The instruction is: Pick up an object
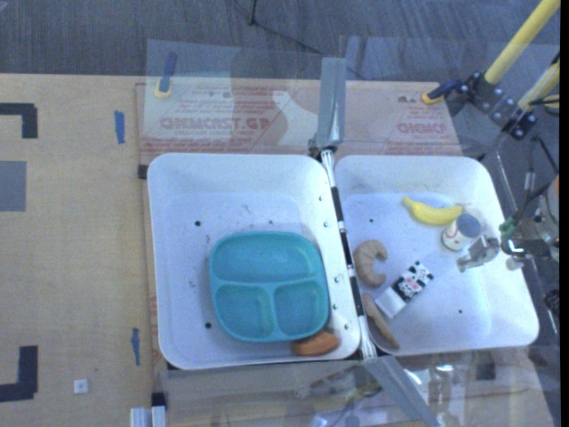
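While the arm reaches in from the right side of the bench (71, 238), the gripper (478, 254) is seen low over the right bin (498, 323), near that bin's right wall. Whether it is open or shut cannot be told, and nothing is seen held in it.

Several small things are found in the right bin. A toy banana (432, 210) is laid near the far wall. A small round cup (461, 231) is set just beside the banana and close to the gripper, so it is judged the likely thing to be picked. It is thought to be light and stiff, and it could roll or slip; it should be gripped across its sides.

A toy croissant (371, 262) is laid near the left wall of that bin. A black and white block (404, 290) is laid near the middle. A brown bread piece (380, 321) is laid by the near left corner.

A teal divided plate (267, 285) is set in the left bin (178, 194). An orange toy (316, 344) is tucked at that bin's near right corner, touching the plate's edge.
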Available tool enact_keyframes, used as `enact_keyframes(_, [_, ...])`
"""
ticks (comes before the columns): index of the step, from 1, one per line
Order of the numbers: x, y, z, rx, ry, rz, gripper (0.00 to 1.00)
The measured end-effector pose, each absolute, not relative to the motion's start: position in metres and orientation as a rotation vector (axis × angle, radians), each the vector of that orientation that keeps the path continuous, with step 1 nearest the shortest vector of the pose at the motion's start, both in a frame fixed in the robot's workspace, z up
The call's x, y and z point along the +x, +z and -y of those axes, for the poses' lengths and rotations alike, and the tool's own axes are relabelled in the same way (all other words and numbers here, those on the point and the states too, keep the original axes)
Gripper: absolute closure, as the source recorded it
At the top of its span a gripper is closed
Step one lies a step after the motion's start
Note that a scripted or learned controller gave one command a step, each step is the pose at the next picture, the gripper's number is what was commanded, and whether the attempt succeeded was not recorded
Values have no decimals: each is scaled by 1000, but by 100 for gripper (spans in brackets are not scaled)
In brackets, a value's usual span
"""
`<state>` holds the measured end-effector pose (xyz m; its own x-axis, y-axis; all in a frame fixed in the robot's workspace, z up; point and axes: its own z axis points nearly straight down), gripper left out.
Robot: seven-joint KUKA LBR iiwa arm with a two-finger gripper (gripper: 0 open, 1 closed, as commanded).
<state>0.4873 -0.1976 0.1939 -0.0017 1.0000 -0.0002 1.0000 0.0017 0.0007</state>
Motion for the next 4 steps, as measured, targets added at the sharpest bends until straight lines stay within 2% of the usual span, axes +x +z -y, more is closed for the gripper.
enact_keyframes(1, [561,94,208,2297,4,-2142,0])
enact_keyframes(2, [630,87,198,2228,2,-2208,0])
enact_keyframes(3, [632,100,197,2220,3,-2207,100])
enact_keyframes(4, [632,100,197,2219,3,-2208,0])
